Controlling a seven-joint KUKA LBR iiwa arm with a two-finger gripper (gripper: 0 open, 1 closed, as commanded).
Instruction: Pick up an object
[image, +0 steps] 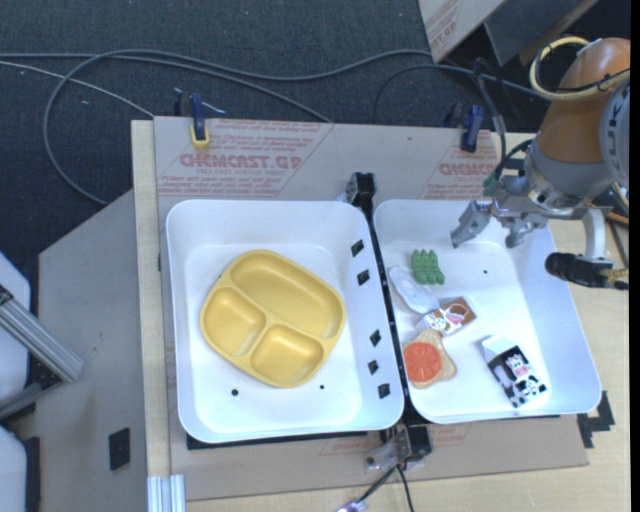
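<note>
- On the bench sit two shallow white bins side by side, the left bin (190, 330) and the right bin (560, 330), their inner rims meeting along a dark seam that runs with black clips.
- Filling much of the left bin is a yellow divided tray (272, 316) with three compartments, lying flat and slightly turned.
- Over the upper part of the right bin hangs the gripper (492, 230), reaching in from the right under the grey arm (570, 160) and its orange band (592, 70).
- Its two fingers are spread apart with nothing between them; the white bin floor shows in the gap.
- Below and to the left of the gripper, near the seam, lies a small green ridged piece (427, 266).
- Just under the green piece lies a pale, whitish object (411, 291), hard to make out against the bin.
- Next comes a small brown and white packet (452, 317), touching or nearly touching the pale object.
- Lower still is an orange round item (425, 363) resting on a tan piece, close to the seam.
- Well apart from these, toward the right bin's lower right, lies a black and white block (514, 370), tilted.
- Beneath both bins is a brown board (250, 160) with red printing, held by blue clamps at its far edge.
</note>
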